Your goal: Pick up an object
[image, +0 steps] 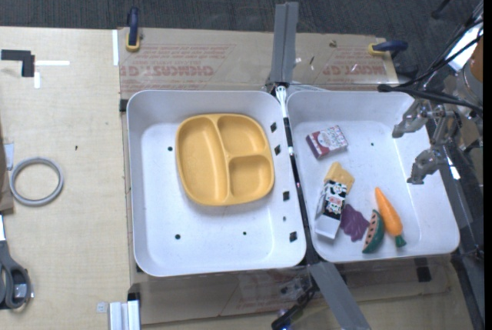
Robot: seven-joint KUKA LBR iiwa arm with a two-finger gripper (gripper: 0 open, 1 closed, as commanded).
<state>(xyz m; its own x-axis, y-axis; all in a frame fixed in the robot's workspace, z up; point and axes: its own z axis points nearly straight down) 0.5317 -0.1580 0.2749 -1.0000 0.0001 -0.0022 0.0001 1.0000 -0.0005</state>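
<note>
Hovering at the right rim of the right bin [438, 240], the gripper [419, 148] is standing with its two fingers spread apart and nothing between them; the arm is reaching in from the right edge of the view. The step in hand appears to be the approach, since no object is yet grasped. Candidate objects are lying in the right bin: a small red-and-white carton [327, 141] toward the upper middle, a cow-patterned box [332, 201] nearer the divider, a purple piece [354, 221] just beside it, a watermelon slice [373, 231] and a toy carrot [390, 216] toward the lower right. The left bin [146, 190] is holding a yellow divided plate [225, 159]. The carrot is lying nearest the gripper, yet it is touching or almost touching the watermelon slice, so a descent there is probably calling for careful centring of the fingers across its narrow body. The carton, standing apart from its neighbours, is arguably offering the cleaner grasp.
</note>
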